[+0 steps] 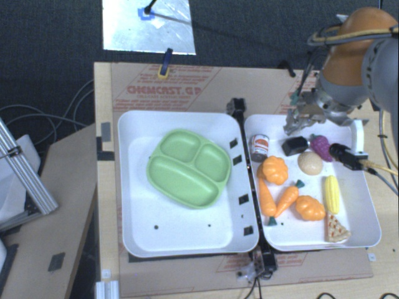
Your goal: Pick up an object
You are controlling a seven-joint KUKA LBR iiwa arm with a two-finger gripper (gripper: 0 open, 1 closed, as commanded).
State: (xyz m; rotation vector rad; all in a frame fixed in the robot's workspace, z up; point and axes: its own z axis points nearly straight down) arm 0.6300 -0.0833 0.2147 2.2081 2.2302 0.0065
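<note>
- Gripper [298,124] hangs over the right bin's [368,213] far edge; finger state: cannot tell.
- Food lies tightly packed in that bin, so a descent may nudge neighbours or close on nothing.
- Two carrots [277,199], two orange peppers [275,169], one can [259,146], corn [332,194], pizza slice [336,228], purple piece [320,146], egg [310,162].
- One green plate [188,167] in the left bin [140,229].
</note>
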